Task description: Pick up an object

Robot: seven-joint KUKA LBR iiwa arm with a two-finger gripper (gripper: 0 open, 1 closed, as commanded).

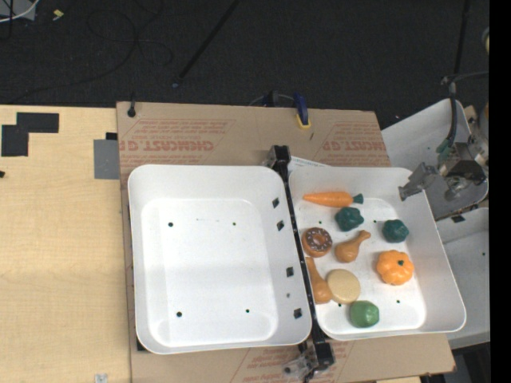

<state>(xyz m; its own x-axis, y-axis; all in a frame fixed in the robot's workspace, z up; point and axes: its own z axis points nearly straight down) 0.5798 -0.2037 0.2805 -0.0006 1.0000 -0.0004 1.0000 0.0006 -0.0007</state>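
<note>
- You see the gripper [417, 183] at the right bin's [447, 294] far right rim; its opening you cannot tell.
- The carrot [327, 199] lies far, the pumpkin [394, 267] right.

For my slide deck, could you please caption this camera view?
Toy foods, including a carrot and a pumpkin, fill the right bin beside the left bin.

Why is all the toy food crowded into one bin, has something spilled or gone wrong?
Nothing stands out as spilled or broken. The toy food, including the carrot, doughnut, pumpkin and drumstick, lies loosely scattered inside the right bin. All pieces sit within its rim. The gripper sits at that bin's far right edge.
</note>
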